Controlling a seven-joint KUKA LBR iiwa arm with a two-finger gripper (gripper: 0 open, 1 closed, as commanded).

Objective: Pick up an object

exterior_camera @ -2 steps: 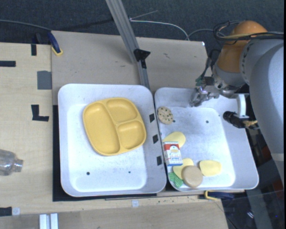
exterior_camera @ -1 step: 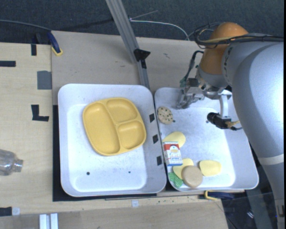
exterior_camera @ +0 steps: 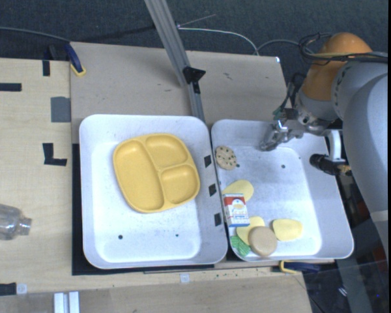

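Observation:
The right bin (exterior_camera: 313,194) holds several small items: a round cookie (exterior_camera: 225,156) near its left wall, a yellow piece (exterior_camera: 239,189), a small red and white carton (exterior_camera: 236,209), a tan round piece (exterior_camera: 262,240) and a yellow oval piece (exterior_camera: 287,229) near the front. My gripper (exterior_camera: 272,140) hangs over the back of the right bin, right of the cookie and well apart from the items. I see nothing between its fingers.
The left bin (exterior_camera: 98,227) holds a yellow divided plate (exterior_camera: 156,171). A metal pole (exterior_camera: 171,38) slants over the bench behind the bins. A clear bottle (exterior_camera: 5,222) lies on the bench at far left. The arm (exterior_camera: 358,109) covers the right bin's right side.

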